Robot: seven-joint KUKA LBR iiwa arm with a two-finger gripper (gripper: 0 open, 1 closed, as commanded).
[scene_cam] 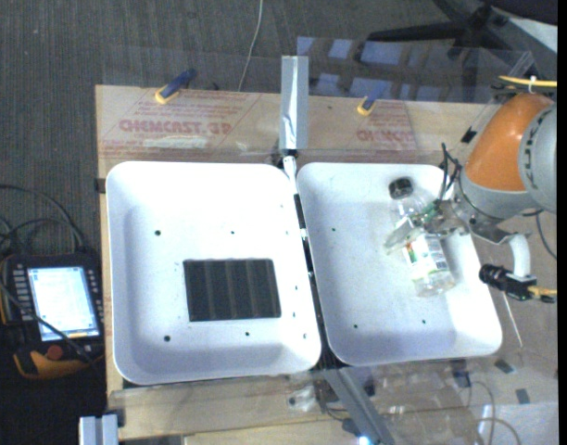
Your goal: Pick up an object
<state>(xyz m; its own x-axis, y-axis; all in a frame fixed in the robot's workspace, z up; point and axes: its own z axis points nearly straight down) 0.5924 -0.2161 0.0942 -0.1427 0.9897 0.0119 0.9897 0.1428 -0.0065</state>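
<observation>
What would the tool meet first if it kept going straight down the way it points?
Probably the clear plastic item lying in the right bin; the tool sits right above it, though depth is hard to judge from this slanted view.

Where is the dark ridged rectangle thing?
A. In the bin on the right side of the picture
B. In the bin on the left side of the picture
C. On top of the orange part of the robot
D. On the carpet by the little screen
B. The dark ridged rectangle lies flat on the floor of the left bin, toward its near edge, away from the arm.
</observation>
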